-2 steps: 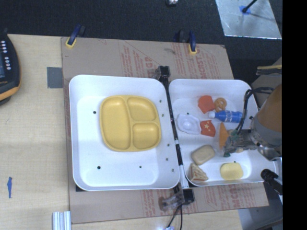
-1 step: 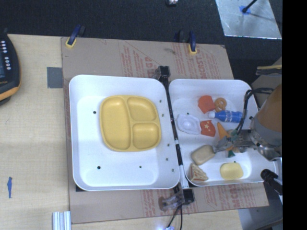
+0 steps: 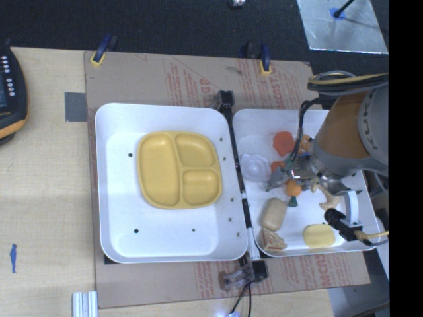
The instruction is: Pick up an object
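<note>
In the right bin [image 3: 254, 121], the gripper [image 3: 291, 175] is low among the clutter with an orange piece [image 3: 293, 189] just below its tip, but whether anything sits between the fingers or how far apart they are, I cannot tell. Around it: red piece [image 3: 283, 140] above, clear plastic item [image 3: 253, 166] to the left, tan block [image 3: 273, 213] and yellow block [image 3: 318, 236] nearer the front edge. Left bin [image 3: 112, 197] holds a yellow divided plate [image 3: 178, 169]; red print on the cardboard [image 3: 165, 78] beneath is too blurred to read.
</note>
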`<state>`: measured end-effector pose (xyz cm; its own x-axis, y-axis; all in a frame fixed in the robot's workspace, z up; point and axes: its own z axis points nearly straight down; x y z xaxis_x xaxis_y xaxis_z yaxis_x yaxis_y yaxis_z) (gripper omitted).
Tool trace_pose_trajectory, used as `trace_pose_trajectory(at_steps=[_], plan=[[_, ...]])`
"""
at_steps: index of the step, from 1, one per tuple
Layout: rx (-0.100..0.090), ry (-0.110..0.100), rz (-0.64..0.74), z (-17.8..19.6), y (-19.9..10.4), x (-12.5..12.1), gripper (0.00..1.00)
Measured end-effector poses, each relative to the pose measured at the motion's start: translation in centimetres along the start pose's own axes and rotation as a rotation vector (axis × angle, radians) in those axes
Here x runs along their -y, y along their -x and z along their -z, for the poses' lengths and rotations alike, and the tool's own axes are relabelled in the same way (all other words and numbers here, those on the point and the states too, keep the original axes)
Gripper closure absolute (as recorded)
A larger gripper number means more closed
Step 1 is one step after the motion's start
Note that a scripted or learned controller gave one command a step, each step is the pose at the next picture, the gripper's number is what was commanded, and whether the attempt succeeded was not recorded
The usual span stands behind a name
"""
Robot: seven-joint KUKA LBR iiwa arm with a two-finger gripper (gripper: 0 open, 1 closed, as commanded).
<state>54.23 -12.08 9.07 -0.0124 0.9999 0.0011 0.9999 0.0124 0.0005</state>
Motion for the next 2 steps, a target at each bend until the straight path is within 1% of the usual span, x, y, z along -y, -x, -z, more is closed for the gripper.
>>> trace_pose_trajectory(at_steps=[1, 2], plan=[[0.002, -0.004, -0.006, 1.1, 0.5, 0.3, 1.0], [0.0, 0.012, 0.0, 10.8, -5.2, -8.0, 1.0]])
